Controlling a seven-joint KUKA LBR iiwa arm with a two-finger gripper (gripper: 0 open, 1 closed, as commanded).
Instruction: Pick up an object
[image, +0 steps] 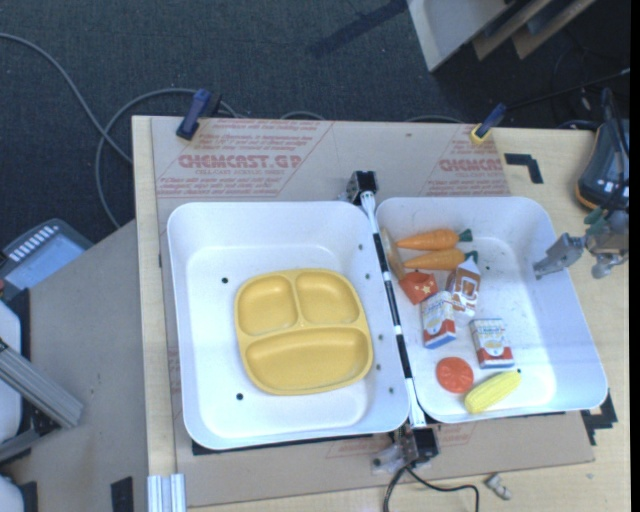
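Observation:
The right bin (560, 320) holds several toy foods. Two orange carrots (430, 241) lie at its far left, with a red strawberry-like piece (416, 287) just below them. Three small cartons (463, 290) (438, 322) (491, 342) sit in the middle. A red round piece (455, 374) and a yellow corn cob (492, 391) lie near the front edge. My gripper (578, 262) hangs over the bin's right rim, well to the right of the foods. It is open, with nothing between its fingers (550, 262).
The left bin (200, 300) bears a yellow divided plate (300, 330). A black hinge strip (385, 290) runs between the bins. Blue and yellow clamps (196, 112) (488, 122) hold the cardboard sheet at the back.

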